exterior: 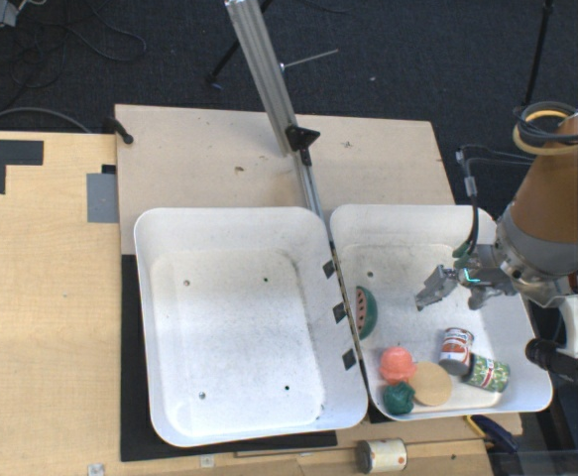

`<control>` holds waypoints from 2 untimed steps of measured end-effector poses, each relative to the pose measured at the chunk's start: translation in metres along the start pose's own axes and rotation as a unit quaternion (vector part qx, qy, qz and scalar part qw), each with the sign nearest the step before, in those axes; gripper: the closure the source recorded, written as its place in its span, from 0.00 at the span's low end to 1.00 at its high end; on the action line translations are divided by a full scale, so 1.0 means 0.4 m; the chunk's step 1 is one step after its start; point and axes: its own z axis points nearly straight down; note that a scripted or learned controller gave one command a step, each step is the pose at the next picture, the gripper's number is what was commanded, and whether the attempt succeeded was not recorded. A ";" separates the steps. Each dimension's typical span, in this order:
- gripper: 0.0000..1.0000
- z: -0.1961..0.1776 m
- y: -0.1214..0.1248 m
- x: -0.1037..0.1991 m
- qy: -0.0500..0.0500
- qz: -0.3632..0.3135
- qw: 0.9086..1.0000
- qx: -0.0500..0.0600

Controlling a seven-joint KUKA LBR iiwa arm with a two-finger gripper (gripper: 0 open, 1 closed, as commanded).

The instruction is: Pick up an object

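The gripper (454,288) hovers over the right bin (407,236), fingers apparently spread and holding nothing. The can (455,348) lies just below it, so the approach is under way; next comes a descent onto it.

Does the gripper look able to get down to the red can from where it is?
Probably yes. The gripper hangs above the right bin, and the red can lies just below it with its top uncovered.
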 end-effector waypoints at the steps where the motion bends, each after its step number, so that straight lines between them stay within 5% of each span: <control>1: 0.00 -0.005 0.002 -0.003 -0.001 0.002 1.000 -0.003; 2: 0.00 0.150 0.015 -0.007 0.000 0.001 1.000 0.000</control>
